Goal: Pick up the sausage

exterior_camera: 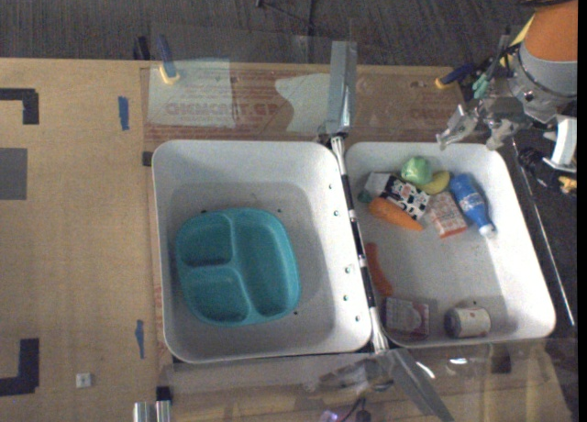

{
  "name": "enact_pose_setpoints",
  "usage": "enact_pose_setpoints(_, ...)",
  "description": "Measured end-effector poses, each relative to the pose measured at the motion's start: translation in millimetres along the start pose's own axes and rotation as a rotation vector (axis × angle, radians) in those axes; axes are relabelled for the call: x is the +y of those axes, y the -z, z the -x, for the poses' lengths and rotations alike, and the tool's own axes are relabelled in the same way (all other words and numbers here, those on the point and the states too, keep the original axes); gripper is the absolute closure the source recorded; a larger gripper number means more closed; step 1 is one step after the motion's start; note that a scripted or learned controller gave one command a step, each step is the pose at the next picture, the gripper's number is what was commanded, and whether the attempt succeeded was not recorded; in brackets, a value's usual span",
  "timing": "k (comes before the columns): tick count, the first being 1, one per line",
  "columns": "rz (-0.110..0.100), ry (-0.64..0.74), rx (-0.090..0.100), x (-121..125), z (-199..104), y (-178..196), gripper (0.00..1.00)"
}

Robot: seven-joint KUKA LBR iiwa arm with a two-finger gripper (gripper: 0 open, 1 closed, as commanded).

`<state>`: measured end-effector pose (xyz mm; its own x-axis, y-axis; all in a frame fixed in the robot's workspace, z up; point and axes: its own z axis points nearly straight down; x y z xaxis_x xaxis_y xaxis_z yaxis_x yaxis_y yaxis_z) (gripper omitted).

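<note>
Gripper (477, 128) hovers spread and empty over the right bin (514, 319)'s far edge; from the left, past the teal plate (237, 266), the sausage (378, 270) lies along that bin's left wall, probably light, smooth and slightly soft, best pinched across its middle.

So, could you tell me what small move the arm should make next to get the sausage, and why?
Probably it should travel from the right bin's far corner toward the bin's left wall. The gripper hangs above the rim, holding nothing, while the sausage, thin and reddish, lies against that wall, nearer than the carrot.
</note>
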<state>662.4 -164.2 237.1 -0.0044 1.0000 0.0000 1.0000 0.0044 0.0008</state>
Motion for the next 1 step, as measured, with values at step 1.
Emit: enact_pose_setpoints(1,0.004,-0.106,-0.002,5.1,58.7,39.0,0.0)
